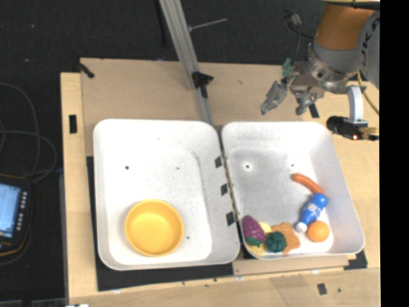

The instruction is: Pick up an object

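Observation:
My gripper (287, 103) hangs above the bench just behind the right bin's (275, 147) back wall, open, with nothing between its fingers. Along that bin's near right side lie an orange sausage-shaped piece (307, 182), a blue and white bottle (311, 211) and an orange ball (317, 231). At its near edge a purple piece (252, 229), a dark green piece (276, 241) and a tan piece (291, 234) sit close together. All of these lie well in front of the gripper. A yellow bowl (154, 227) stands upright in the left bin (160, 146).
A slanted metal post (182, 40) rises from the bench behind the gap between the two bins. A dark handheld screen (11, 213) lies off the bench at the left. The wooden bench top (140, 88) runs behind both bins.

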Action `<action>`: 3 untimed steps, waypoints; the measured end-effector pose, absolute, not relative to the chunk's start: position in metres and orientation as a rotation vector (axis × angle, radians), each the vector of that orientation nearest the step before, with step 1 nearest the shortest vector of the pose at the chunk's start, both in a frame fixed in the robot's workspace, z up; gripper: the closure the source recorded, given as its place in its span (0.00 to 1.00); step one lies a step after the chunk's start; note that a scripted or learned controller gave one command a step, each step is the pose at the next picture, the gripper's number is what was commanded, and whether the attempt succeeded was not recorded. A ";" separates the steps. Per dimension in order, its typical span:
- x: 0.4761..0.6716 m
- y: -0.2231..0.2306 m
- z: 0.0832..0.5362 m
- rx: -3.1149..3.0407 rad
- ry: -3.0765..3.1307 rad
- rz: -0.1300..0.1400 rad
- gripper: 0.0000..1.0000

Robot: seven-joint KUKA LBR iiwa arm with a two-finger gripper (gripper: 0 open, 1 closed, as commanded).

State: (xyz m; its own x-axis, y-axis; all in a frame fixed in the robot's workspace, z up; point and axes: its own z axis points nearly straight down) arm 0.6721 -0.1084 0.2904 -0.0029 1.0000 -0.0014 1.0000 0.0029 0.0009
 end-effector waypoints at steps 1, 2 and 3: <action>0.672 -0.109 0.290 2.217 2.223 -0.001 0.00; 0.670 -0.120 0.242 2.223 2.221 -0.006 0.00; 0.679 -0.121 0.194 2.221 2.222 -0.006 0.00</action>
State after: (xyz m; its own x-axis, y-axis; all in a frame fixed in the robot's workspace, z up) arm 0.6792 -0.1213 0.1941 -0.0006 1.0000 -0.0025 1.0000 0.0006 -0.0029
